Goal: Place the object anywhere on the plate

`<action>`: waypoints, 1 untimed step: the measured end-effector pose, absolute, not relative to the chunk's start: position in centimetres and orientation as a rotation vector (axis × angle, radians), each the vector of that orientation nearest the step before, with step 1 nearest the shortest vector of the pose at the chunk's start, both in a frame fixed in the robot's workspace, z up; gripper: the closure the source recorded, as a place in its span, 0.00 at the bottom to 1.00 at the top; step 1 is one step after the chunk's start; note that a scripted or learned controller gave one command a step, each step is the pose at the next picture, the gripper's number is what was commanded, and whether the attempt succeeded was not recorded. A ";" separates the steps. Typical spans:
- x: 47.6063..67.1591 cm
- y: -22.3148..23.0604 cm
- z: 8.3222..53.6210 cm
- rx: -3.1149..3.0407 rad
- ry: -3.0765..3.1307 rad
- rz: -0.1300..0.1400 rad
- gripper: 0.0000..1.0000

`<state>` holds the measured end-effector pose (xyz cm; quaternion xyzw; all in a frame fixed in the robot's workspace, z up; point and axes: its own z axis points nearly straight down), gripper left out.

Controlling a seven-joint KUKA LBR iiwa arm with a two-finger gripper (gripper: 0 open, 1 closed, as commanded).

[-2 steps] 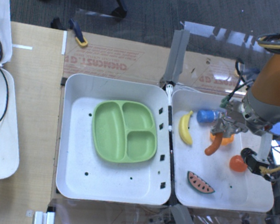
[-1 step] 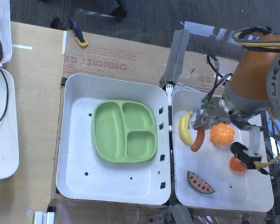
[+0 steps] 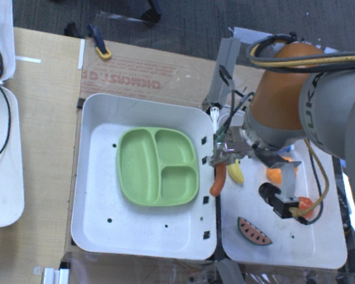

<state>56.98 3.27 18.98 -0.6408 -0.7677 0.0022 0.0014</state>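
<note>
Two bins side by side on counter (image 3: 37, 150). Plate (image 3: 158, 166) in left bin (image 3: 93, 178). Watermelon slice (image 3: 254, 231) near front of right bin (image 3: 307, 250). Carrot (image 3: 218, 179) at right bin's left edge, banana (image 3: 235, 174) just beside it.

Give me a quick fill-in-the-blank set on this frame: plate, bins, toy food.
1. The green plate has ____ compartments.
2. The plate lies in the ____ of the two side-by-side bins in the camera view.
3. The watermelon slice lies in the ____ bin.
4. The hand hangs over the edge between the bins, with an ____ carrot-like piece just below it.

Missing words: three; left; right; orange
</note>
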 end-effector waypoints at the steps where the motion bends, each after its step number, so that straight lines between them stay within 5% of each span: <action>1: 57.0 3.2 19.0 -2.012 -2.409 0.007 0.00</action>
